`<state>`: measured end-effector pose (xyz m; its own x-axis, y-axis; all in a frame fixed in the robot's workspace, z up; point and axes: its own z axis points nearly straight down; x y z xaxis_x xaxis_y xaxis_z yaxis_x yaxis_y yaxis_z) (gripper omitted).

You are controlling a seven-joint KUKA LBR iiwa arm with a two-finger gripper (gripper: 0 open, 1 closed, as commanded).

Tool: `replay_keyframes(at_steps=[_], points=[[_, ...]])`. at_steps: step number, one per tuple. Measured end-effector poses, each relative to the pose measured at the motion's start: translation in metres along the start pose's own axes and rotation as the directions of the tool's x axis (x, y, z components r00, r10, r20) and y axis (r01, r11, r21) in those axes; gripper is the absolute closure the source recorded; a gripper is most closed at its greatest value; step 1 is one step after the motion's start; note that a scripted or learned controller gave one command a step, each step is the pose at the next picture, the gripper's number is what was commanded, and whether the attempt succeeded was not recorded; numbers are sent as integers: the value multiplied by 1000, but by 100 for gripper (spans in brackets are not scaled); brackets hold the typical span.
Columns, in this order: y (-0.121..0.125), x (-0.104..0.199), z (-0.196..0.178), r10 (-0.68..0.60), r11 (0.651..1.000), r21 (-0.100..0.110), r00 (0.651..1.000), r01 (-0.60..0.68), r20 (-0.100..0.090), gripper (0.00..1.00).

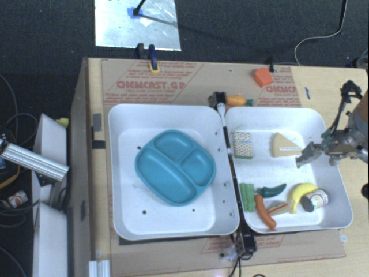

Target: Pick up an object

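Banana point(301, 194), curved, long axis upper-right to lower-left

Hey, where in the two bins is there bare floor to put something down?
Left bin: bare strips around the blue divided plate. Right bin: a bare patch between the checkered block, the cheese wedge and the front row. Crowded in front: the carrot, the banana, the can.

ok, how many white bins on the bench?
2. Left bin holds the blue plate; right bin holds the toy food, with the gripper over it.
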<state>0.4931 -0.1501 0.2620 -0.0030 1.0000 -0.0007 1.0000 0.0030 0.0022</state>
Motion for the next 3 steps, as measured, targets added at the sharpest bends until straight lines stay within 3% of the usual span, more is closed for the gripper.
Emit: replay_keyframes(at_steps=[1, 2, 3], points=[[45, -39, 94, 2, 1000, 3, 1000, -2, -1, 0], [148, -20, 179, 0, 1000, 2, 1000, 0, -1, 0], [151, -20, 166, -3, 1000, -4, 1000, 3, 1, 100]])
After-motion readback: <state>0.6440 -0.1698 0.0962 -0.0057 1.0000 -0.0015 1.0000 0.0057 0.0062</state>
